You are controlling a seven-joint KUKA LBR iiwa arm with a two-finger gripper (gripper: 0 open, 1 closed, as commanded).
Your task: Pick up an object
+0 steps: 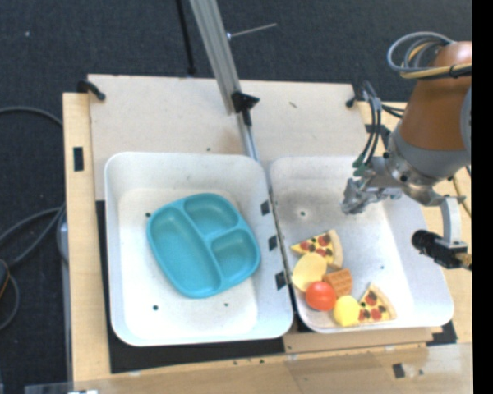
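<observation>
On a pale wooden bench (189,113) set over dark carpet (66,31), two shallow white bins are seen side by side. The left bin (127,302) holds a turquoise divided plate (202,244), lying flat with three compartments. The right bin (415,290) holds a cluster of toy food toward its near left corner: a pizza slice (320,244) at the far end of the cluster, a pale yellow piece (309,268) touching it on the near side, a small brown waffle-like piece (340,281) just right of that, a red tomato (320,295), a yellow lemon (346,310) beside the tomato, and a second pizza slice (377,304) at the right of the cluster.

The gripper (357,199) is seen above the far part of the right bin, well apart from the toy food, with the grey and orange arm (434,113) reaching in from the right. Nothing is seen between the fingers; whether they are open or closed cannot be told from this view.

A slanted aluminium rail (216,43) is mounted at the far side of the bench and runs down toward the gap between the bins. Black cables (8,228) are laid on the carpet to the left, and a coil of cable (411,52) is seen at the arm's far side.
</observation>
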